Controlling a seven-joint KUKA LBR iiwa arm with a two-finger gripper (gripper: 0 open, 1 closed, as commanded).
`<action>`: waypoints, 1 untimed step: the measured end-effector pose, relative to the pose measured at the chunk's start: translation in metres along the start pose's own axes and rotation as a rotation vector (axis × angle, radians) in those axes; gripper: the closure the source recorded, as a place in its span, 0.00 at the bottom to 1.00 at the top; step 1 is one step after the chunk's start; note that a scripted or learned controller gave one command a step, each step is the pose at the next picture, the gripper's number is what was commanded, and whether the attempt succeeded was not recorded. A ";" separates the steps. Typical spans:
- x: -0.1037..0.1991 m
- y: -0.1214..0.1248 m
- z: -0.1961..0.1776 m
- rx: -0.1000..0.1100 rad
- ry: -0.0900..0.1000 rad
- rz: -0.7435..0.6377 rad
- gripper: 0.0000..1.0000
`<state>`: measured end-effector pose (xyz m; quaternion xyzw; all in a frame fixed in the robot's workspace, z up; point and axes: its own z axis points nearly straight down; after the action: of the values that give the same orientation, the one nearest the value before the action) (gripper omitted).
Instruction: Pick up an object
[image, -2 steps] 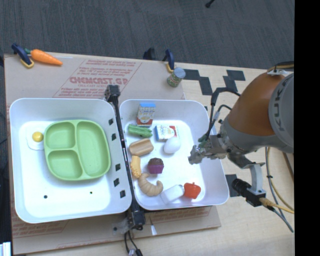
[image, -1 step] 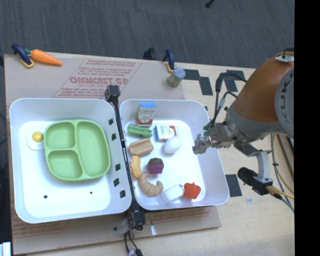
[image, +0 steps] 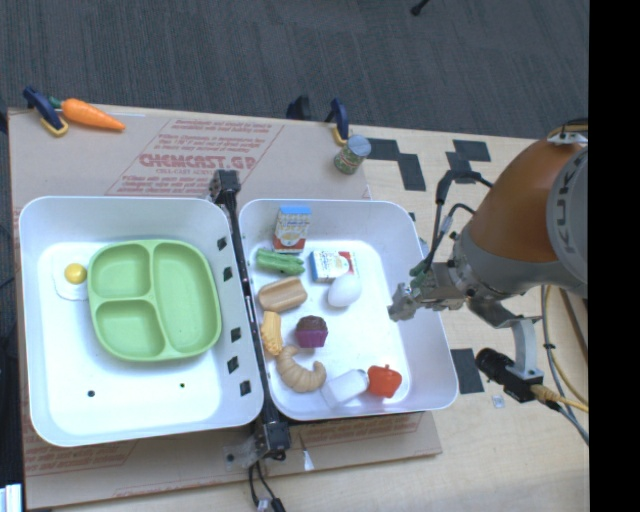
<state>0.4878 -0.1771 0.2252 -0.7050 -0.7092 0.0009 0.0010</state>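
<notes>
The jaws (image: 402, 303) hang over the right bin's (image: 432, 352) right rim. Their state cannot be told. A white egg (image: 343, 291) lies nearby.

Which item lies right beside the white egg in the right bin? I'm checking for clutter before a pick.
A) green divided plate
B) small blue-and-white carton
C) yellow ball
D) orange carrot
B: the small blue-and-white carton sits just up and left of the white egg, close against it, in the right white bin.
</notes>
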 end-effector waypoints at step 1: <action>0.017 -0.011 -0.032 -0.004 -0.001 0.000 1.00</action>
<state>0.4772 -0.1606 0.2568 -0.7050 -0.7092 -0.0003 -0.0007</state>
